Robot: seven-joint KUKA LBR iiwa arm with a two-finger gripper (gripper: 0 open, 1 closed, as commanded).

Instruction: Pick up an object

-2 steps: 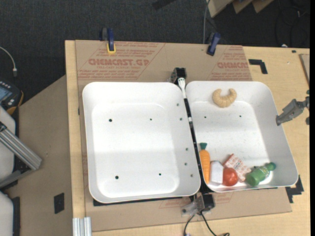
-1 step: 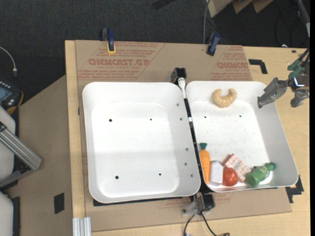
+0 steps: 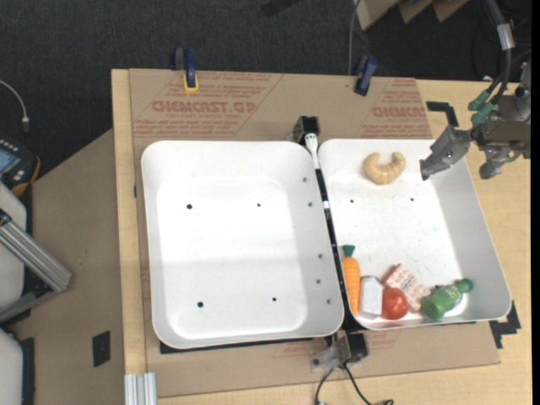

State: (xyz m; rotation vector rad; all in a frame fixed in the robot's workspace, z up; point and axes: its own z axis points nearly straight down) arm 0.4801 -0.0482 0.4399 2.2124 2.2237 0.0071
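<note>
Hovering gripper open, arm cut off by right edge.

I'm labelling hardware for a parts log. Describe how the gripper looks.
The gripper is dark grey metal with two blunt, splayed fingers on a blocky body. A teal-green fitting sits by its upper side, and a black cable runs up from it.
</note>
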